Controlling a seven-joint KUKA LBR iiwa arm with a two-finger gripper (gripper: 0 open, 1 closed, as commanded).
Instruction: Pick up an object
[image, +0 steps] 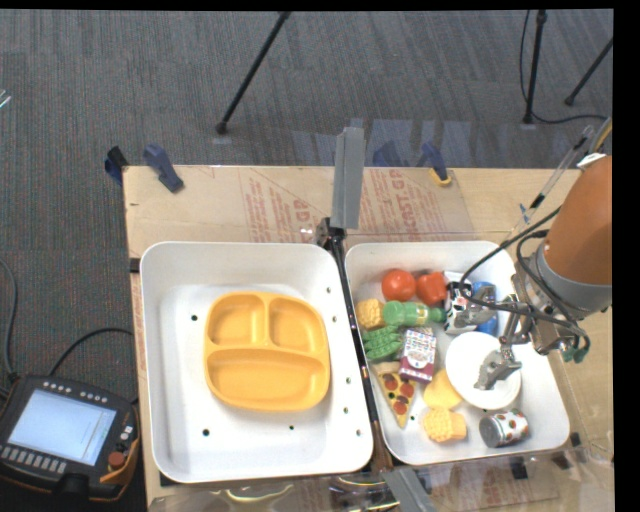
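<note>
The fingers (497, 372) hang over the small white plate (470, 385) in the right bin (556, 395), near its right wall. Whether they are spread or closed cannot be told from this slanted view, and nothing is visibly held between them.

No single target is named; the candidates all lie in the right bin. Two red tomatoes (398, 284) sit at the far edge, with a green bottle (410, 314) and a corn piece (369, 314) just in front. A pizza slice (399, 392) and a patterned cup (503, 428) lie toward the near edge. The crowding toward the bin's left wall probably explains the approach from the right, where the plate offers open space.

The left bin (160, 300) holds an orange divided tray (268, 351), centred, likely as a drop-off place.
</note>
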